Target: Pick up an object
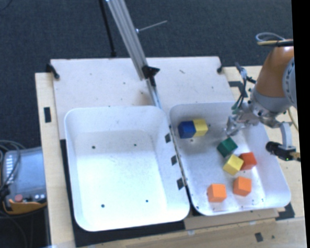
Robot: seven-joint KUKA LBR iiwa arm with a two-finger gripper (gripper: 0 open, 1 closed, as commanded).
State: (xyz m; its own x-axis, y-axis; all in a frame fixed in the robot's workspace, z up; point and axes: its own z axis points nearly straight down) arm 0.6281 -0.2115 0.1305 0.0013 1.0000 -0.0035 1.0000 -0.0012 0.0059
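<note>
My jaws [232,125] hang over the upper right part of the right bin [277,192], just above the green cube [227,146]; whether they are parted or closed I cannot tell, and nothing shows between them. My grey arm with its orange band [275,74] enters from the right edge. Just below the green cube lies a yellow cube [233,164], touching a red-orange cube [248,159] on its right. Nearer the bin's front edge sit two orange cubes, one to the left [217,192] and one to the right [242,186], slightly apart. Toward the bin's back left, a blue cube [186,129] and a second yellow cube [200,127] rest side by side, touching. The left bin [71,121] adjoins the right bin on the tabletop [48,153]. A slanted metal rail [128,36] rises behind the bins. A grey device [24,176] lies at the far left. No legible writing or labels appear on any item.
</note>
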